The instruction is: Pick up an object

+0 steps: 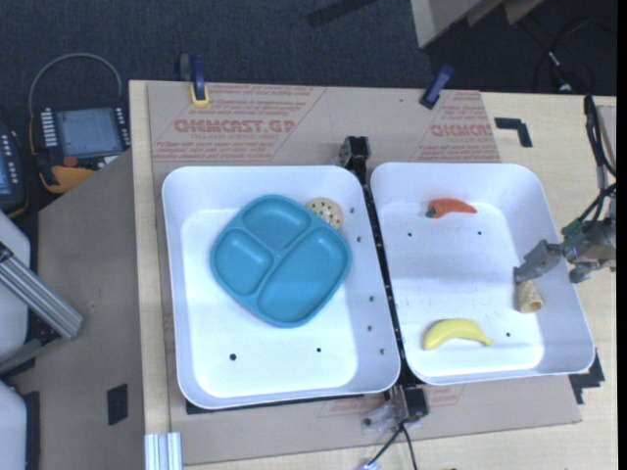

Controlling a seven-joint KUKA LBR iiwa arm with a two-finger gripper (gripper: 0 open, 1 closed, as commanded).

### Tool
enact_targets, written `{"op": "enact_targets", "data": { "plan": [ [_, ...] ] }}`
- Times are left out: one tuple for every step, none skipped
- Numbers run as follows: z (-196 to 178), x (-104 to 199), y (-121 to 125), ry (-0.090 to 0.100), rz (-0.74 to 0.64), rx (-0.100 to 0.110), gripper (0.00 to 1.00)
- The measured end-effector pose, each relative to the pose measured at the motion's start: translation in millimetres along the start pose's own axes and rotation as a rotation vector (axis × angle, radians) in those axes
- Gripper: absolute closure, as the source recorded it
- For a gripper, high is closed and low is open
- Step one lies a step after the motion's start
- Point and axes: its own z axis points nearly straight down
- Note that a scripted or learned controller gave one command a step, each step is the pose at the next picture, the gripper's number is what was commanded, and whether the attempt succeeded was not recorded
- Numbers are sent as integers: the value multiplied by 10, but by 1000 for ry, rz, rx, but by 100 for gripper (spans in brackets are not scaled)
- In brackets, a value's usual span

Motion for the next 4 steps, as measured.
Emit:
{"op": "enact_targets", "data": {
  "plan": [
    [-42, 2, 22, -3, -3, -9, 0],
    [554, -77, 16, 0, -2, -2, 0],
    [981, -12, 30, -2, -3, -8, 0],
    [1509, 20, 28, 6, -6, -2, 0]
  ]
}}
